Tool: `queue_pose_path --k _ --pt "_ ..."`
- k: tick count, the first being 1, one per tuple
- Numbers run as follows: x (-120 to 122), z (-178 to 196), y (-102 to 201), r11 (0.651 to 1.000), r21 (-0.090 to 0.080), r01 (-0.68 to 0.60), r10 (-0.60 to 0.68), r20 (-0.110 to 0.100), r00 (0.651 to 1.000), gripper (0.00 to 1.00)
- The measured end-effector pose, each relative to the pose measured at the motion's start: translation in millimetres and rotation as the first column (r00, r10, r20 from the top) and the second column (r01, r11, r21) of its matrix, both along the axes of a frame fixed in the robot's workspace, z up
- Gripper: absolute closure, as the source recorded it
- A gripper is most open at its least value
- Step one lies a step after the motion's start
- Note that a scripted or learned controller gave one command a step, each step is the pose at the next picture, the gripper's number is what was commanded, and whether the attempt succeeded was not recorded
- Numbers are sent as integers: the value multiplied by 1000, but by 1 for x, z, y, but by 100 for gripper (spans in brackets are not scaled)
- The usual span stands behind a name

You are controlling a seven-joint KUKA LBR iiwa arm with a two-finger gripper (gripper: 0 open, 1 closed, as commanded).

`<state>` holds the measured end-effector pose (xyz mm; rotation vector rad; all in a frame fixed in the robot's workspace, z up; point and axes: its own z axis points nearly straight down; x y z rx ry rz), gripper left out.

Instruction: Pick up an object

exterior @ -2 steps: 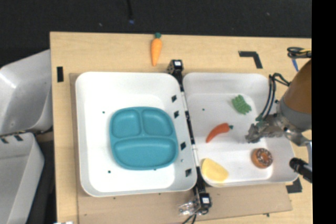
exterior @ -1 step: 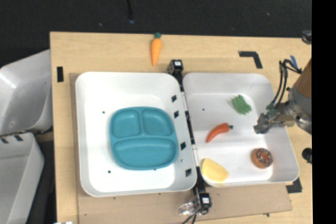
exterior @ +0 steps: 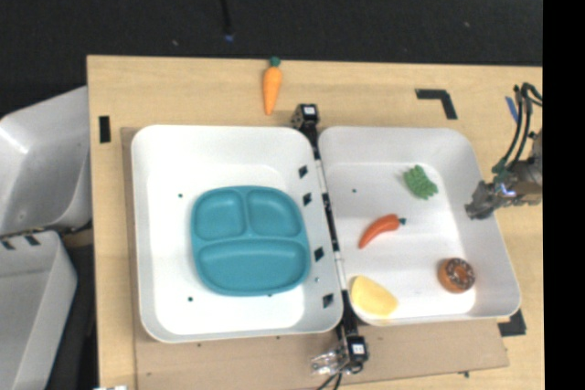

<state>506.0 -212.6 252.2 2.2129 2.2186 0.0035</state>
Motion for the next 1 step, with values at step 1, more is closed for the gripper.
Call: queue_pose_path --k 1 --pt "1 39 -1 1000 1 -1 1 -2 1000 100"
